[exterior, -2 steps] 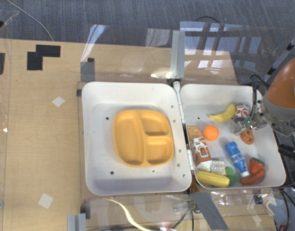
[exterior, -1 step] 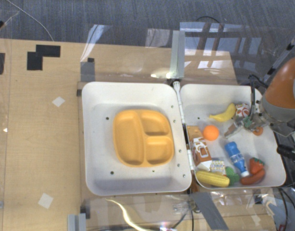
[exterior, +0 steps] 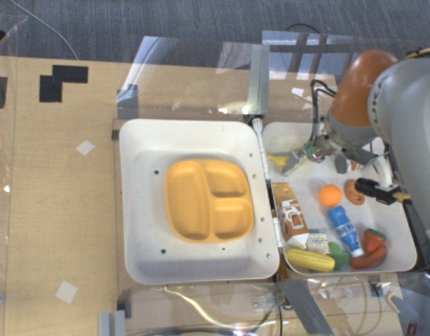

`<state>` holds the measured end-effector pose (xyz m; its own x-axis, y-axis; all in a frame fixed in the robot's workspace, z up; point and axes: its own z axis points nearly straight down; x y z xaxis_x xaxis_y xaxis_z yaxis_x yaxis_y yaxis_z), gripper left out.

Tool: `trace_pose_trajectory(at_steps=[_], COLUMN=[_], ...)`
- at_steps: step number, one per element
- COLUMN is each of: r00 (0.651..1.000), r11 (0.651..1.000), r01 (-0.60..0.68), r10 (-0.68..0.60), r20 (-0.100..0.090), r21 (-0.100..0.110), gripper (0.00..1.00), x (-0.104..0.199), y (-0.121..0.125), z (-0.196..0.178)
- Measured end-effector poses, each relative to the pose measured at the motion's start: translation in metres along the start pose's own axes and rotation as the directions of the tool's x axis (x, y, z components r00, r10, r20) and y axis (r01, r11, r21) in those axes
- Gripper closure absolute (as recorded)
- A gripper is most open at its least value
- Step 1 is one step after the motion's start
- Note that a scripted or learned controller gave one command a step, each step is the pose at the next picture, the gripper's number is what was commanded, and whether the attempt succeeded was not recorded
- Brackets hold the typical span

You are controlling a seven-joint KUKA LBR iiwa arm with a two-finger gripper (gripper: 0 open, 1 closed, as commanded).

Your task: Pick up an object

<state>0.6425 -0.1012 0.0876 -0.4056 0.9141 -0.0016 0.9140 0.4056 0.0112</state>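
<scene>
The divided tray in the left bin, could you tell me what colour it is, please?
The divided tray is yellow-orange, seen best in the camera view.

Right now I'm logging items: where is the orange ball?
The orange ball lies in the right bin, just above the blue bottle, right of the brown box.

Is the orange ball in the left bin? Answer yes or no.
No. The orange ball lies in the right bin, beside the blue bottle; the left bin holds a yellow tray.

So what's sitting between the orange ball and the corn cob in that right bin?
In the camera view, a blue bottle lies between the orange ball and the corn cob, beside a small white packet.
</scene>
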Motion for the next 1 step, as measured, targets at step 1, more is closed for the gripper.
trace_pose_trajectory(at_steps=[1], r00=[0.945], r11=[0.945], r01=[0.328], r10=[-0.328], r20=[0.002], r21=[0.004], gripper=[0.0], x=[-0.0097], y=[0.0088], z=[-0.0053])
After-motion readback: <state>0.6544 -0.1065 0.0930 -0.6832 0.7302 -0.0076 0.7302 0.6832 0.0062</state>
